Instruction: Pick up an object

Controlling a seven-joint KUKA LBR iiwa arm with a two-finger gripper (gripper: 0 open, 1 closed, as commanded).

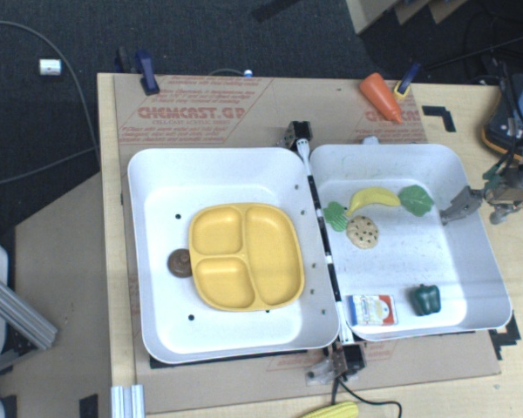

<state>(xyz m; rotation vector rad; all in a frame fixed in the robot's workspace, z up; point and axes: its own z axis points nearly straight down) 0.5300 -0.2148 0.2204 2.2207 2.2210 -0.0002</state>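
We take the banana [374, 198] as our landmark; it lies in the upper middle of the right bin [471, 307]. Just below it we see a round cookie [363, 232]; to its left, against the bin's inner wall, a small green leaf [335, 216]; touching its right tip, a larger green leaf [416, 200]. Well below and to the right of the banana we find a green pepper [425, 299], and below it, near the bin's front corner, a small red and white carton [370, 310]. Far to the banana's left, the left bin [157, 320] holds a yellow divided plate [244, 256] with a brown disc [179, 263] at its left edge. Above the banana, on the board outside the bins, lies an orange carrot [382, 97]. To the banana's right, over the bin's right rim, we see the gripper [471, 203]; whether it is wide or narrow we cannot tell, and nothing shows in its grasp.
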